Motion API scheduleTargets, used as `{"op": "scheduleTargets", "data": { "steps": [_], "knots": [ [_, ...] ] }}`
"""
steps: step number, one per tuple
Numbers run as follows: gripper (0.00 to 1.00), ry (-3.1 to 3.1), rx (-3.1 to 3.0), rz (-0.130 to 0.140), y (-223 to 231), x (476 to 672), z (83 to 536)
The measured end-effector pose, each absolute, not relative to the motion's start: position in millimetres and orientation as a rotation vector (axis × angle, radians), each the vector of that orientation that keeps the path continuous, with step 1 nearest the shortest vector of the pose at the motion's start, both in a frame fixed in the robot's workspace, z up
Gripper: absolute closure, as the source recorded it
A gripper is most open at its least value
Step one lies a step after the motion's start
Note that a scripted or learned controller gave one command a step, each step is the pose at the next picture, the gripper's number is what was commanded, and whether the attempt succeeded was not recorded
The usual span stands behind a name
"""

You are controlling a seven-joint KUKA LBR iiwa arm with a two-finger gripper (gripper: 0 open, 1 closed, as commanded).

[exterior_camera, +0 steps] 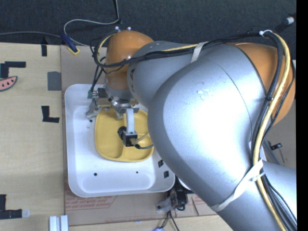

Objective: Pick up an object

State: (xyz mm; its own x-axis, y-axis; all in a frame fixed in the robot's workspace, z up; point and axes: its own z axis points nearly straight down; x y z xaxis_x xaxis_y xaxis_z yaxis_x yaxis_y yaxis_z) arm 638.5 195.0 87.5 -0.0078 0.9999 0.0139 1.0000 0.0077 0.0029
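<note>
Big grey arm with orange band (216, 119) covers the whole right half of the frame, so the free room is on the left and bottom. Shallow white plastic bin (79, 177) sits centre-left on the pale wooden bench (29, 153). Its left rim and bottom rim are in plain view; its right side goes under the arm. Bare bin floor runs down the left side and across the bottom, with two small dark dots on the floor near the bottom. One thing in the bin: a yellow rounded shallow plastic dish (108, 141), lying flat in the middle to upper part of the bin. It is clear of the left wall and well clear of the bottom wall, and its right edge is hidden under the arm. Gripper (111, 106) hangs over the dish's upper edge, close to the bin's top rim. Can't tell whether it is open or closed, or whether it touches the dish. Brown cardboard sheet (91, 203) pokes out under the bin's bottom edge with reddish print, too small to read. Upper left of the bench has black tape marks (47, 114), a grey square patch (54, 80) and a pinkish flat piece (7, 83) at the left frame edge. A thin pale cable with a blue tip (70, 45) loops near the top, against the dark fabric backdrop (57, 6).
</note>
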Motion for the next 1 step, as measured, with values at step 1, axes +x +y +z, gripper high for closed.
{"op": "scheduleTargets", "data": {
  "steps": [1],
  "knots": [
    [0.0,-2.225,-2.206,-0.025,180.2,668.3,87.9]
  ]
}}
